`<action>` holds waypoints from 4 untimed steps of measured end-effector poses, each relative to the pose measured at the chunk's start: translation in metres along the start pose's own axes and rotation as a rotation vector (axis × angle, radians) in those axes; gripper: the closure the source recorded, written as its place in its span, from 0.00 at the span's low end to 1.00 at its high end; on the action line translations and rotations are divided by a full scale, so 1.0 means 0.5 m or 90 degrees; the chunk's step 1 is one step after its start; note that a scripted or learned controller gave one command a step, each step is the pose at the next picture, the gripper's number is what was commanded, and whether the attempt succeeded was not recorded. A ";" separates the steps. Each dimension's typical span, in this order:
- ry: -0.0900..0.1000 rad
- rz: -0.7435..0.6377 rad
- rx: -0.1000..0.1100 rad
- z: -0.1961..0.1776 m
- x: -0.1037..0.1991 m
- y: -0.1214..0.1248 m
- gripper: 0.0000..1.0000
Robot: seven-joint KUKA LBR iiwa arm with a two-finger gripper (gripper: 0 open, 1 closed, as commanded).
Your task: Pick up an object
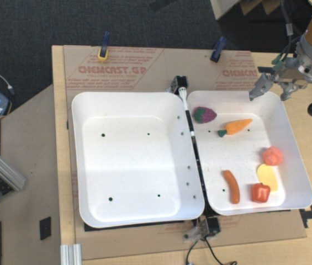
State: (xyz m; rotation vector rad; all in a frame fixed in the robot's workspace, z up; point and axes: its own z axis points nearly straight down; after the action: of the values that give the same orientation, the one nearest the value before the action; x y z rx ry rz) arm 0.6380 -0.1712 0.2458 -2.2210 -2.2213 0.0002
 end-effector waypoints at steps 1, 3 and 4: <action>0.003 -0.001 0.008 0.253 0.054 0.036 0.00; -0.002 -0.002 -0.010 0.105 0.167 0.065 0.00; 0.002 -0.002 0.004 0.123 0.256 -0.095 0.00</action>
State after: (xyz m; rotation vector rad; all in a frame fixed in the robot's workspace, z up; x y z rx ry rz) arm 0.5903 -0.0430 0.1846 -2.2131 -2.2192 0.0040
